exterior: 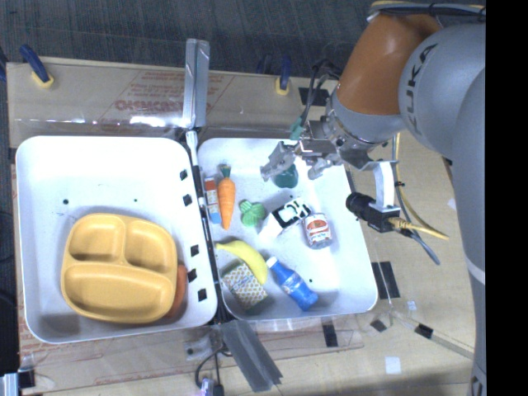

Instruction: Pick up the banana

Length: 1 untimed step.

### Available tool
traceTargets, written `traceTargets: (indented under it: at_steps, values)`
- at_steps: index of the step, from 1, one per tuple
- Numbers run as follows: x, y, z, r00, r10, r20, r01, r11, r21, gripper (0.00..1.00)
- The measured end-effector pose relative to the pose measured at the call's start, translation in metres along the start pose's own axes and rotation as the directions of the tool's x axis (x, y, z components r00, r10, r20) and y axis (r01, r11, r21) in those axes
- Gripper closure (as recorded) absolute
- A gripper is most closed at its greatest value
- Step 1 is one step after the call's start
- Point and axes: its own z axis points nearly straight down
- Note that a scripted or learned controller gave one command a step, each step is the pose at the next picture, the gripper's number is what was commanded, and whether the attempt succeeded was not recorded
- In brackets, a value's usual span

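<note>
In the right bin, banana [246, 256] touches blue bottle [294, 285]; claw [290, 162] state unclear

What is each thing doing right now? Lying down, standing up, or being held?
Banana: lying in the right bin, not held.
Carrot: lying flat, green top toward the far side.
Blue bottle: lying on its side.
Can: tipped on its side.
Yellow tray: resting flat in the left bin.
Hand: above the right bin's far end.

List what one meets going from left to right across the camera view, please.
Yellow tray → carrot → banana → blue bottle → can → gripper's arm.
</note>
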Motion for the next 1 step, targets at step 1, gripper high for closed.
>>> traceTargets:
  at_steps: [1]
  values:
    - [0.0009,-0.0433,0.1269,0.997,0.071,0.000,-0.071,0.997,0.000,0.00]
